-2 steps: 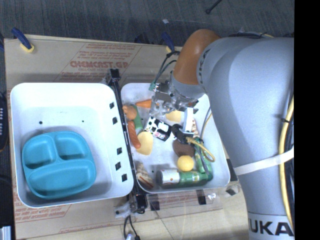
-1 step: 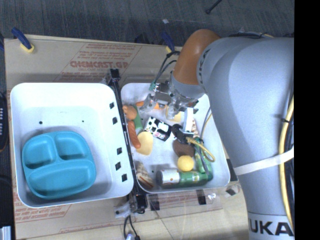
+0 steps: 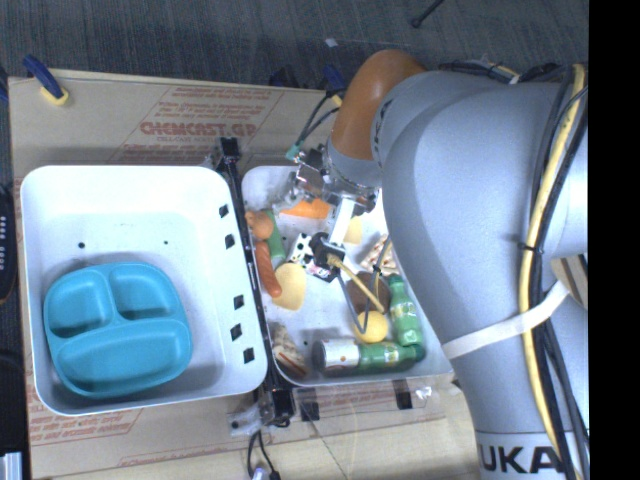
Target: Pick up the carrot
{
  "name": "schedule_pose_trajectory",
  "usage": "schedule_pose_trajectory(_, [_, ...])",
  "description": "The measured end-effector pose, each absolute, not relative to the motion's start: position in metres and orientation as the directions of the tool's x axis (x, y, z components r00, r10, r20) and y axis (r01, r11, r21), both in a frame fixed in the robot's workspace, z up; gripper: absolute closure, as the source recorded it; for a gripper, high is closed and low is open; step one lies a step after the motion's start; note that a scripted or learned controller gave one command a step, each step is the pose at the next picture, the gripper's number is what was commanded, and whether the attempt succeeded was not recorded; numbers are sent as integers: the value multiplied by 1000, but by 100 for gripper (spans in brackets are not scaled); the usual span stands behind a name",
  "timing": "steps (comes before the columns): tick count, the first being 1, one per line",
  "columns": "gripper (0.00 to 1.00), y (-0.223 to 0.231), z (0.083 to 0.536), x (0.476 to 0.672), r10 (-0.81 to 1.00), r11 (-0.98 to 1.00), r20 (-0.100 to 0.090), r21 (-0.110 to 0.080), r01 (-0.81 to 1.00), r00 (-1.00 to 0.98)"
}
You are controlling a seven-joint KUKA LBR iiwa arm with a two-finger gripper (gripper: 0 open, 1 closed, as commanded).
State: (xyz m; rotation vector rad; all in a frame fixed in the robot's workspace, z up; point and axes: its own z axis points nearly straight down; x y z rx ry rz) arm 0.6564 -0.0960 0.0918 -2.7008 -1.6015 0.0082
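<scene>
Two shallow white bins sit side by side on a cardboard-covered bench (image 3: 150, 118). The left bin (image 3: 120, 193) contains a blue divided tray (image 3: 115, 328), lying flat toward the bin's near-left corner. The right bin (image 3: 262, 183) is crowded and largely covered by the grey arm (image 3: 470, 228), which enters from the right; its orange band (image 3: 365, 93) is visible above the wrist.

The gripper (image 3: 322, 240) is down inside the right bin, toward its far half. How far the jaws stand apart cannot be told from this view, and no item is visibly held between them.

The carrot (image 3: 265, 253) lies along the left wall of the right bin, long axis running roughly front to back, just left of the gripper. Whether it touches the gripper cannot be determined. A second orange piece (image 3: 305, 209) shows just beyond the gripper, beside the wrist hardware; its identity is unclear.

Other contents of the right bin: a pale yellow rounded item (image 3: 291, 286) just beside the carrot's near end; a green bottle (image 3: 402, 313) lying near the right side; a lemon-coloured ball (image 3: 372, 326) touching the bottle; and a second green bottle with a white cap (image 3: 365, 355) lying across the near edge.

Blue clamps (image 3: 45, 80) grip the far-left corner of the cardboard.
</scene>
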Motion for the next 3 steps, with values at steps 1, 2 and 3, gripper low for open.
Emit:
schedule_pose_trajectory(1, [100, -95, 102, 657, 882, -471, -4, -9, 882, 471])
schedule_pose_trajectory(2, [0, -95, 102, 656, 883, -470, -4, -9, 883, 470])
schedule_pose_trajectory(3, [100, -95, 111, 656, 886, -463, -5, -13, 886, 463])
